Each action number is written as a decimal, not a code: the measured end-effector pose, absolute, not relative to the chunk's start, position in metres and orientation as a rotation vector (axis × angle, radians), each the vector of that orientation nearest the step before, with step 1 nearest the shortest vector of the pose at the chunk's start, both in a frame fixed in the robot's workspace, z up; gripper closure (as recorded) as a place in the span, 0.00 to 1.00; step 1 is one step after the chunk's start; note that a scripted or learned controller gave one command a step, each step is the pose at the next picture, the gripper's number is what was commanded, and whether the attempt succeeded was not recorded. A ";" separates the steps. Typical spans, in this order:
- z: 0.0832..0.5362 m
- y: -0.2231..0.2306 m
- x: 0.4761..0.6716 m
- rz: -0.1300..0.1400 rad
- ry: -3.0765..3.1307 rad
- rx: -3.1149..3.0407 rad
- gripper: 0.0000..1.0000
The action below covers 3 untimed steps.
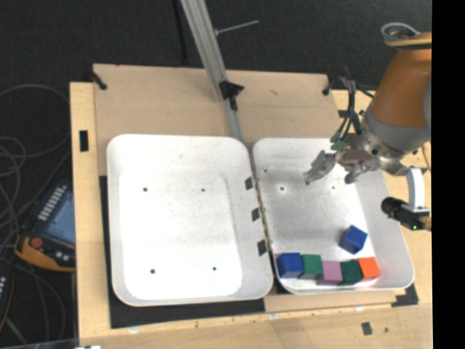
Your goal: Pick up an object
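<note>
Grey metal pincer (336,171) hovers with fingers apart, gripping nothing, above the right shallow white bin (290,158), far from the blue cube (354,238).

grey metal pole (207,42), teach pendant (49,227) (left, on floor), cables (18,122)

Light falls evenly from above; my two white bins (182,217) come out bright, nearly washed out, with little surface detail; shadows beneath my arm (399,93) are faint and soft; the dark floor (43,27) swallows detail; the whole picture is slightly soft and grainy.
</note>
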<state>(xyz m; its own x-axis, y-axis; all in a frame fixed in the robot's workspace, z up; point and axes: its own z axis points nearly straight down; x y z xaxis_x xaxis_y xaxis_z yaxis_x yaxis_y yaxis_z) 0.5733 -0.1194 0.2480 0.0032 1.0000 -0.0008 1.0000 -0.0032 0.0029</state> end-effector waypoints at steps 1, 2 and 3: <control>0.159 -0.173 0.566 -0.010 2.219 2.229 0.00; 0.096 -0.202 0.521 0.001 2.215 2.225 0.00; 0.098 -0.180 0.484 0.003 2.216 2.220 0.00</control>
